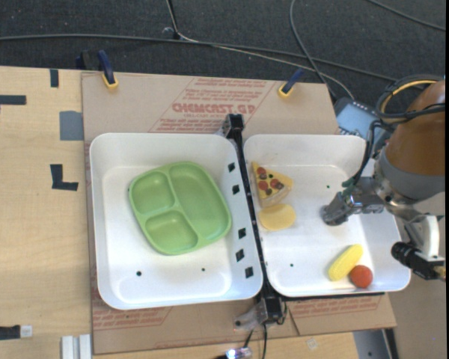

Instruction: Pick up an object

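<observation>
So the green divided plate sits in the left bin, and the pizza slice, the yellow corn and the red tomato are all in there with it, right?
Not quite. The camera view shows the green divided plate in the left bin, but the pizza slice, the yellow corn and the red tomato lie in the right bin, where the gripper hangs.

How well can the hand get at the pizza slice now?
Probably yes. The hand is over the right bin, and bare floor lies between it and the pizza slice. Only the pale yellow piece lies close beside the slice.
</observation>
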Robot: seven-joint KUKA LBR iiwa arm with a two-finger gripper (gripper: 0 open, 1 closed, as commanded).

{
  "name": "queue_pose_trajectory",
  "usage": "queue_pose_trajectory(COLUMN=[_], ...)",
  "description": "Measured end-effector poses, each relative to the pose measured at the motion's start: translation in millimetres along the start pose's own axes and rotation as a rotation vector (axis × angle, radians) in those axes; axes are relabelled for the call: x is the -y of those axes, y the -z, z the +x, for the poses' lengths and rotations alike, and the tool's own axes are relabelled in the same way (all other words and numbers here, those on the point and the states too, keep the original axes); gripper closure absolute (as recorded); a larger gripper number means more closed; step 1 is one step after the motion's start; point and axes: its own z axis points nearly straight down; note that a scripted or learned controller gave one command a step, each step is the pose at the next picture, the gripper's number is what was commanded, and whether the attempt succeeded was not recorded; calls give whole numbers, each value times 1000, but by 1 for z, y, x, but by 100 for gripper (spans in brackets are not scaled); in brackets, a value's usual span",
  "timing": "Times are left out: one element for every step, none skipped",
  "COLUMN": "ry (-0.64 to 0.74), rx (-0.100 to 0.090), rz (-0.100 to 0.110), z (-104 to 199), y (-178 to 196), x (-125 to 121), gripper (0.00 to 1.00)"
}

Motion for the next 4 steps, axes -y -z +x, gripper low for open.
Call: queue_pose_trajectory(ry=[-1,3,6,4], rx=[-1,-3,-4,-2], rz=[4,6,7,8], z=[0,45,105,162], y=[19,23,24,12], x=[-1,-10,-29,-36], gripper=[100,100,100,100])
